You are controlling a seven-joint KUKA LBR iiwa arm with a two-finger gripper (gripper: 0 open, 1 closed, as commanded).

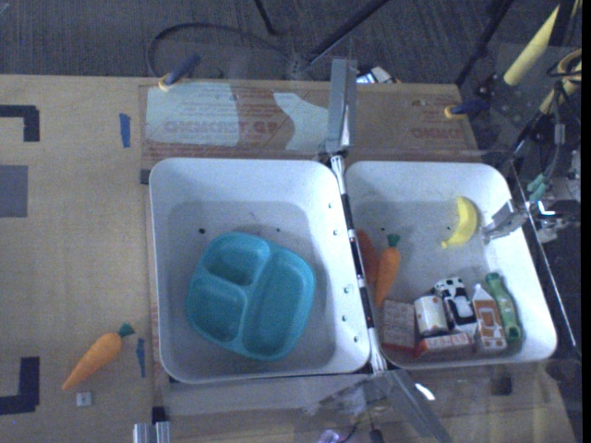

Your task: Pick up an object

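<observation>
Within the right bin [536,247], a banana [463,221] stood nearly upright, stem end low-left, just left of the gripper [503,221]; its finger state was unclear.

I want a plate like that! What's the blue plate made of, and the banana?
The blue plate looks like plastic: smooth, one even teal colour, with moulded compartments. The banana is probably a plastic toy, being plain bright yellow with a smooth skin, though real fruit can't be ruled out.

Cardboard sheet [277,118] behind the bins: red printed lettering, upside down and blurred, was not legible. Small cartons [443,321] in right bin: printed faces were too small to read.
</observation>
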